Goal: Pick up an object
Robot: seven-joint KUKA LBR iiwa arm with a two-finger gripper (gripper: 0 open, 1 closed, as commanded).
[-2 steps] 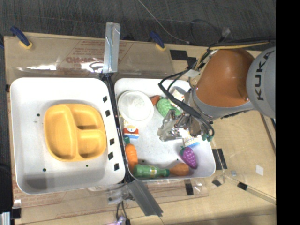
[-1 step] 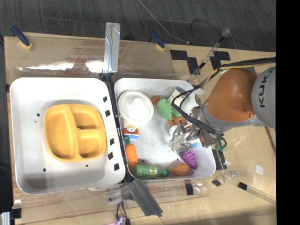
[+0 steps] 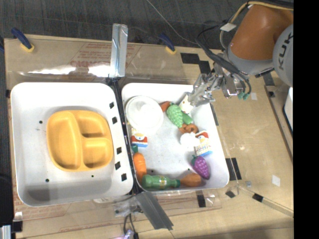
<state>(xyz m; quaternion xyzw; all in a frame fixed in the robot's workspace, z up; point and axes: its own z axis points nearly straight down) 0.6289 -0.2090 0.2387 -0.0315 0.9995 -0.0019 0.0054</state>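
Hand (image 3: 199, 94) of the grey arm hangs over the upper right corner of the right white bin (image 3: 164, 156), its metal fingers pointing down toward the toys; whether they stand apart or together cannot be told from this slanted view, and nothing is visibly held between them.

Just beside the hand and below its tip lies a small pale cream toy piece (image 3: 185, 104), touching or nearly touching a bumpy green plastic toy vegetable (image 3: 175, 115). That green piece looks the likeliest pick. It should be light, stiff and hollow, with a knobbly surface that gives some grip, though its rounded ends may squirt out of a pinch; taking it across the narrow middle seems safest.

Farther from the hand sit a small brown pretzel-like toy (image 3: 189, 128), a white carton-like toy with a printed label (image 3: 202, 144), a purple plastic grape bunch (image 3: 202, 167), and a green toy bottle (image 3: 159, 181). A round white lidded cup (image 3: 144, 111) stands beyond the green vegetable.

Well away, the left white bin (image 3: 25, 133) carries a yellow divided plastic tray (image 3: 79, 138).
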